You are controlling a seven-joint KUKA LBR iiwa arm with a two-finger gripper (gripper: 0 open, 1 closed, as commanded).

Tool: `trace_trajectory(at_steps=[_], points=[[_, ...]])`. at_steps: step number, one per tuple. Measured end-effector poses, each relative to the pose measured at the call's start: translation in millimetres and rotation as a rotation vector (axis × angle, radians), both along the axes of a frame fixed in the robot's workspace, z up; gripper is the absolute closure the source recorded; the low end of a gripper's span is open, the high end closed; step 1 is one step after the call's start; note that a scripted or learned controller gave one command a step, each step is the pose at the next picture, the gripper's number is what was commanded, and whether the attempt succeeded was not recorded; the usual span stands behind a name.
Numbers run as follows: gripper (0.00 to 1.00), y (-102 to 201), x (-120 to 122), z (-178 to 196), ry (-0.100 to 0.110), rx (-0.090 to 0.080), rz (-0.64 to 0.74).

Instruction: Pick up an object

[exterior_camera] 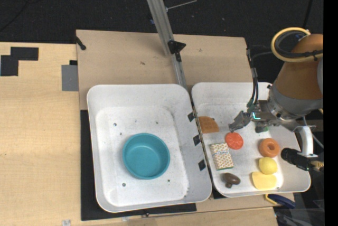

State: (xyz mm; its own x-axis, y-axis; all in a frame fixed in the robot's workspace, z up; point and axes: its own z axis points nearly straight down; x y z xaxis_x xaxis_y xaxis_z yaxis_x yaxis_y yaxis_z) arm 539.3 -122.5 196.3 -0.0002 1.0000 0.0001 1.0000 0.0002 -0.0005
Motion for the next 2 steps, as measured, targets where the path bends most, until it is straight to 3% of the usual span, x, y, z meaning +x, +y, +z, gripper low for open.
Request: trace_trajectory(at_steps=[1,2], points=[[0.00,0,0,0,0.000,0.000,0.000],[0.00,2,9,-50,0.004,0.001,0.000]])
